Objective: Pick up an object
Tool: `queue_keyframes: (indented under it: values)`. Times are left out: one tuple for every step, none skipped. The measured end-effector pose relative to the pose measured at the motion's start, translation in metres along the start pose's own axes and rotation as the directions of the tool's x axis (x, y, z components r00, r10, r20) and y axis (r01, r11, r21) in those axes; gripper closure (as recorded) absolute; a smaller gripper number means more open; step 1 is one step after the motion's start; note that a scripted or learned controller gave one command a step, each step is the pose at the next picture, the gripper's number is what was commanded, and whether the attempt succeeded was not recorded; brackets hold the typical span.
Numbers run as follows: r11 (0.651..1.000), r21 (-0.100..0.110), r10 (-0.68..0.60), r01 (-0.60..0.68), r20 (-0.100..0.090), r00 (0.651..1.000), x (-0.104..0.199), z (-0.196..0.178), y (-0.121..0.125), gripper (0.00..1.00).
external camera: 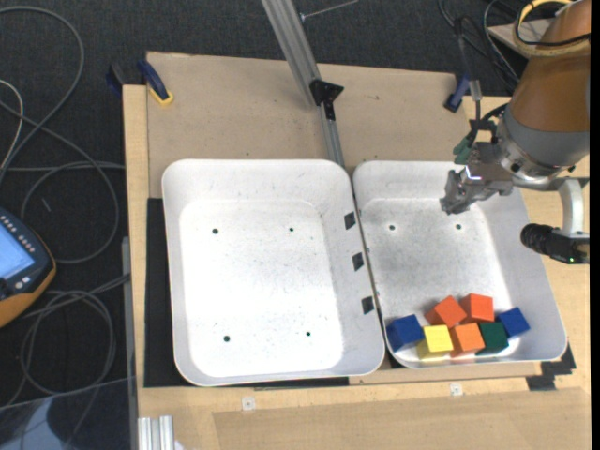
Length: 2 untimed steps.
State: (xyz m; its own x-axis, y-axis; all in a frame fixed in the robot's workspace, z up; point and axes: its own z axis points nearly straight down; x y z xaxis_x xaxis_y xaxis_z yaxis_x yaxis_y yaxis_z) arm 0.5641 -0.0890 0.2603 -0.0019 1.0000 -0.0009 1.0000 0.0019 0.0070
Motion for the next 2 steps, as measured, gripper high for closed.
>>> queue_keyframes:
  values:
    - [1.0,0.009,-0.004,0.004,-0.004,1.0,0.048,-0.006,-0.018,1.0]
    - [1.0,0.011,-0.004,0.004,-0.004,1.0,0.097,0.011,-0.031,1.0]
